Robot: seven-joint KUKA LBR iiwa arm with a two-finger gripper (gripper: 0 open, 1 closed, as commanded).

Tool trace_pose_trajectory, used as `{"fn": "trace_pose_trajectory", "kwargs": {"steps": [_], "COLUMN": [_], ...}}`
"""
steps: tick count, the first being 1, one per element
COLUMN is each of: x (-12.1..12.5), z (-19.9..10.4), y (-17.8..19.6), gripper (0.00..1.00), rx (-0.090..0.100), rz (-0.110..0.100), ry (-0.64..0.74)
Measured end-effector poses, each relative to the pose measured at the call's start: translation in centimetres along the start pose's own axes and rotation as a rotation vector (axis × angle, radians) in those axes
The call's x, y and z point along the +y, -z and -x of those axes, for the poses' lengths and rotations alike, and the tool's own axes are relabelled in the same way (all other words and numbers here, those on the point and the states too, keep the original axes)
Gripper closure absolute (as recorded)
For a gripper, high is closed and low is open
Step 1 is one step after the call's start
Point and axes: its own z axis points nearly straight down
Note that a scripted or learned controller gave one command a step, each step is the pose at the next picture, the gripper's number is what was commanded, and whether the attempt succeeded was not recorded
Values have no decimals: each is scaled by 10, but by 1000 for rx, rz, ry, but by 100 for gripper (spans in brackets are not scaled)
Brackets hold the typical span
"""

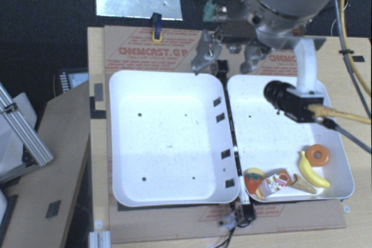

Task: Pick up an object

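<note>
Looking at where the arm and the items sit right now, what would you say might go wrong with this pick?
1. The objects crowd the right bin's near corner: banana, orange ring, small packet. The gripper may nudge neighbours or grab two.
2. They lie against the bin wall, so a finger could hit the rim.
3. The gripper hangs over the far edge, well away, so it has a long way to travel.
</note>
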Motion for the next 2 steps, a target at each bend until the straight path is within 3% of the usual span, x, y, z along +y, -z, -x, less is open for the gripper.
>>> {"fn": "trace_pose_trajectory", "kwargs": {"steps": [1, 2], "x": [-2, 22], "z": [-12, -57], "y": [-289, -380], "gripper": [0, 0], "rx": [-6, -2], "rz": [-16, -7], "ry": [-5, -1]}}
